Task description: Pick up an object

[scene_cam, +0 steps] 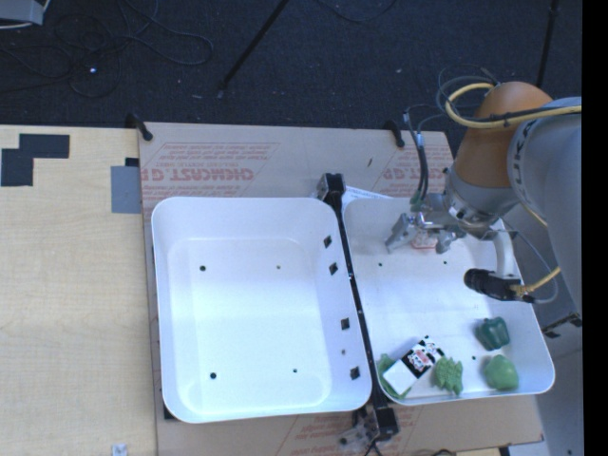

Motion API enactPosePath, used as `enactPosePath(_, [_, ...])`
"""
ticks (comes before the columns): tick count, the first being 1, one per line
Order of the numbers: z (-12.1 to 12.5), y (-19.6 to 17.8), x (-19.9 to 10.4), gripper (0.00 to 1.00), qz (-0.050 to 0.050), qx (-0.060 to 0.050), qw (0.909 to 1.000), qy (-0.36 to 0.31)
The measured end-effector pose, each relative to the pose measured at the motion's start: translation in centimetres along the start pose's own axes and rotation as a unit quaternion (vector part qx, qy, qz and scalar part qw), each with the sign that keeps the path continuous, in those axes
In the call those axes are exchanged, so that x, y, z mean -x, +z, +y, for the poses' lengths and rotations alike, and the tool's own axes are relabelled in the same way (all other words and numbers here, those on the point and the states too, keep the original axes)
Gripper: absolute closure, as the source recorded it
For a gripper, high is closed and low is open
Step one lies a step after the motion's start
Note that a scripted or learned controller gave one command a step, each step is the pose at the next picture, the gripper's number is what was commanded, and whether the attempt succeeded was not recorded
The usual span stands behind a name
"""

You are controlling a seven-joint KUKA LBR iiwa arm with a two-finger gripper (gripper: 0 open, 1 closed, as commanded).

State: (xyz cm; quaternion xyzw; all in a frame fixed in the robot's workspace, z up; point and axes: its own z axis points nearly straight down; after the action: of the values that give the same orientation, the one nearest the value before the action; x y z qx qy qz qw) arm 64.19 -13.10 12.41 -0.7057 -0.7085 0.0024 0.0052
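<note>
Camera view shows the candidates for picking bunched along the right bin's (380, 283) 6 o'clock rim: a black-and-white box (415, 362) leaning on the wall at about 7, a leafy green piece (447, 374) just beside it, a round green piece (501, 372) at 5, and a dark green pepper-like piece (492, 332) above that. The tool (418, 233) hangs near the bin's 12 o'clock wall, well apart from them; whether it is wide or narrow cannot be told. The pepper-like piece looks the easiest target, standing clear of the wall. The bin's middle offers open travel. The left bin (171, 255) shares a clipped divider.
</note>
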Motion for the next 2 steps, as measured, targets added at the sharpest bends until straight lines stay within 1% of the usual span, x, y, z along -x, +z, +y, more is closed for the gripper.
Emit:
enactPosePath(1, [-5.2, 1.7, 6.3, 0.0, -0.002, 0.001, 1.0, 0.005])
enactPosePath(2, [-11.3, 3.8, 7.3, 0.0, -0.001, 0.002, 1.0, 0.004])
